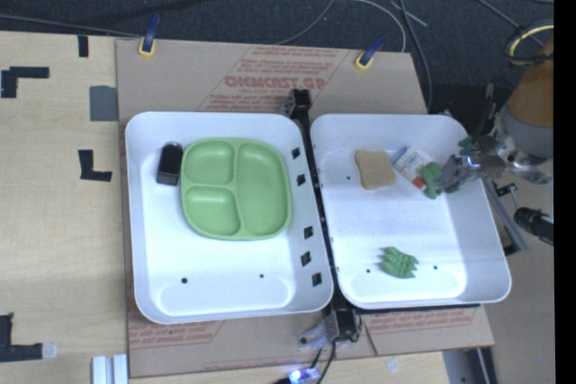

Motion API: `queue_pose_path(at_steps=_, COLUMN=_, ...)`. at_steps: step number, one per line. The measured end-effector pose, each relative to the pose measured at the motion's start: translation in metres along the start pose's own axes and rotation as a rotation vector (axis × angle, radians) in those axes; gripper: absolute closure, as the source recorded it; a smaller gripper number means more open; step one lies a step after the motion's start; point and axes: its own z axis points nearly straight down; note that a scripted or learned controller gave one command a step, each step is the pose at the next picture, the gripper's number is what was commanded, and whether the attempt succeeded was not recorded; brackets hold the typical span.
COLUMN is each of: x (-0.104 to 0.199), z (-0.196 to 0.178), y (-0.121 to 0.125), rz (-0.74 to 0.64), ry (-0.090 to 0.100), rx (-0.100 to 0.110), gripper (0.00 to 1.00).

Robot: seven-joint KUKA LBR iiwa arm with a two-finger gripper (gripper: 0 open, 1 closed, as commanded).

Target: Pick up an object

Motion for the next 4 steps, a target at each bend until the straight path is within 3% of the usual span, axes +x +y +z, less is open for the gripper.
queue_pose_path(at_steps=2, x=0.001, z=-0.079, y=-0.002, rz=0.000, ry=0.000, rx=0.000, gripper=1.00)
queue_pose_path(at_steps=4, x=0.102, z=-0.083, y=0.028, rz=-0.005, ry=0.002, rx=0.003, gripper=1.00)
